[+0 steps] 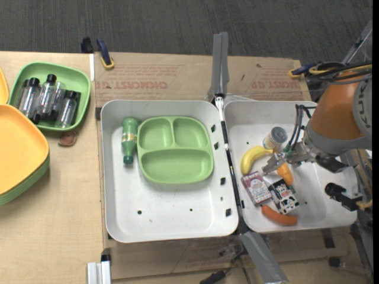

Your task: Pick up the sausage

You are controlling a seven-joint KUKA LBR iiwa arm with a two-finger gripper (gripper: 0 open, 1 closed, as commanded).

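Observation:
The sausage (pixel 278 216) is a short reddish-orange link lying near the front wall of the right bin (pixel 314 218). My gripper (pixel 279 162) hangs low over the middle of that bin, up and away from the sausage, between a banana (pixel 254 157) and a small orange item (pixel 286 174). The sausage lies free on the bin floor, apart from the gripper. The grey arm with its orange band (pixel 334 114) reaches in from the right.
Between gripper and sausage lie a pink packet (pixel 256 189) and a black-and-white box (pixel 284 197). A round jar (pixel 276 137) stands behind the banana. The left bin (pixel 118 218) holds a green divided plate (pixel 175 149) and a green bottle (pixel 128 139).

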